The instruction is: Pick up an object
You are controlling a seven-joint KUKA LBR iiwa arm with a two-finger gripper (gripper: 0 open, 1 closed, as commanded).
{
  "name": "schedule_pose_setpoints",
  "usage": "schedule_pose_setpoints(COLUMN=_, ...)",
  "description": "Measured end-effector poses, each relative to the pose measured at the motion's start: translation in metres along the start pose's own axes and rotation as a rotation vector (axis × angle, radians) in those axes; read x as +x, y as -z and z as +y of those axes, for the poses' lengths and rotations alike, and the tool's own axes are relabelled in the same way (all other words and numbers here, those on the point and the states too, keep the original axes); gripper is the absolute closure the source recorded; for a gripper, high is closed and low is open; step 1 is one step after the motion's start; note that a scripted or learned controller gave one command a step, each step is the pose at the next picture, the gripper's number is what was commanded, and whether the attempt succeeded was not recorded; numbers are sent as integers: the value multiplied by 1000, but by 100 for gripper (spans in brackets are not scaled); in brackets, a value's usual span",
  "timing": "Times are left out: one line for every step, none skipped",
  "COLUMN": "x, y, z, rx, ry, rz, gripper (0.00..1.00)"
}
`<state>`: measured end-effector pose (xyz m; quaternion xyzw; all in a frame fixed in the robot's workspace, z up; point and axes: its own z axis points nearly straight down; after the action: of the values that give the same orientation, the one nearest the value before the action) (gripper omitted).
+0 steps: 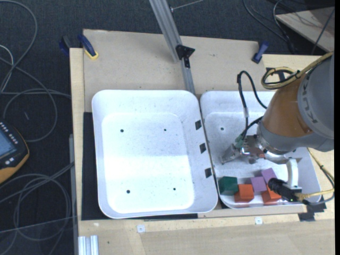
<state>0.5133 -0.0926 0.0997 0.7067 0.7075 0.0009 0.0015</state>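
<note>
Arm over right bin (212,102). Gripper (234,152) low above bin floor; cannot tell its state. Green block (229,185), orange block (245,192), purple block (258,184) clustered at near edge, just below gripper.

Grey arm (319,110), orange band (284,116)

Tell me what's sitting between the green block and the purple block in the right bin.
In the camera view, an orange block lies between the green block and the purple block, along the near wall of the right bin.
</note>
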Motion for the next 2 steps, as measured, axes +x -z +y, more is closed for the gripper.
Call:
schedule_pose_setpoints(x=55, y=104, z=28, rx=-6, ry=6, rz=3, gripper=0)
schedule_pose_setpoints(x=52, y=111, z=27, rx=2, ry=2, rz=1, gripper=100)
